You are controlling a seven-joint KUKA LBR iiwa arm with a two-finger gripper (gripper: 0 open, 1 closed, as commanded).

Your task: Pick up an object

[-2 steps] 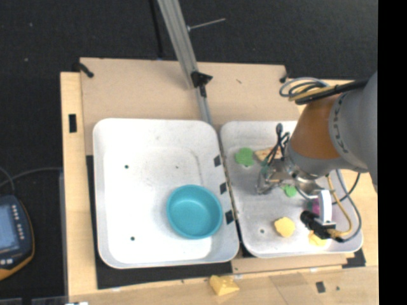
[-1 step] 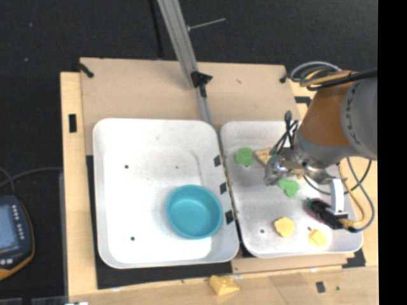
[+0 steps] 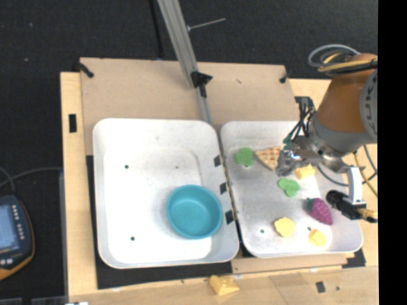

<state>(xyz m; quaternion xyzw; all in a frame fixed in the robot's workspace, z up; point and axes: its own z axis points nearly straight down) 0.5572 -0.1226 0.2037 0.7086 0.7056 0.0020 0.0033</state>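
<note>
My gripper (image 3: 285, 162) hangs low over the right bin (image 3: 254, 138), just right of a pizza slice (image 3: 268, 155) and left of a small yellow piece (image 3: 306, 172). A round green piece (image 3: 244, 157) lies left of the slice, and another green piece (image 3: 289, 186) sits right below the gripper. A purple grape bunch (image 3: 320, 211), a yellow lump (image 3: 284, 227) and a smaller yellow piece (image 3: 317, 237) lie toward the front. The arm's wrist hides the finger gap.
The left bin (image 3: 127, 145) holds a blue bowl (image 3: 194, 211) at its front right. A grey pole (image 3: 181, 43) slants in from the top to the bins' divide. A yellow wedge (image 3: 224, 285) lies on the bench in front.
</note>
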